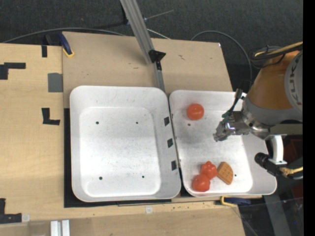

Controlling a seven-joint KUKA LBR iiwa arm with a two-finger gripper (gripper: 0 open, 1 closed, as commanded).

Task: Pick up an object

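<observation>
A: Looking at the right bin (pixel 246 107); gripper (pixel 220 134) sits over its middle-right area, arm (pixel 275 95) coming in from the right with the orange band above the wrist; tool tip points left and down toward the bin floor.

B: Jaw state?

A: Cannot tell; the tip is a small dark-and-metal cluster, too blurred to separate; nothing visibly pinched there.

B: Objects?

A: Four, all in the right bin; orange-red ball (pixel 195 111) near the far-left part of that bin, well apart from the rest; red pepper-shaped piece (pixel 208 169) and red round piece (pixel 201 183) touching each other at the near edge; tan waffle-like piece (pixel 225 173) just beside them on the right, tilted.

B: Gripper relative to those?

A: Between the ball and the near cluster; right of the ball, apart from it; above the cluster in the view, also apart; not touching any of the four as far as I can see.

B: Left bin?

A: Left bin (pixel 78 132) shows white floor with dark specks; the two bins sit edge to edge, with small dark clips along the shared rim.

B: Anything else on the bench?

A: Metal pole (pixel 140 26) slanting in from the top, ending at a black bracket above the seam between the bins; black cables on the dark floor behind; black tape marks on the wood at left.
</observation>
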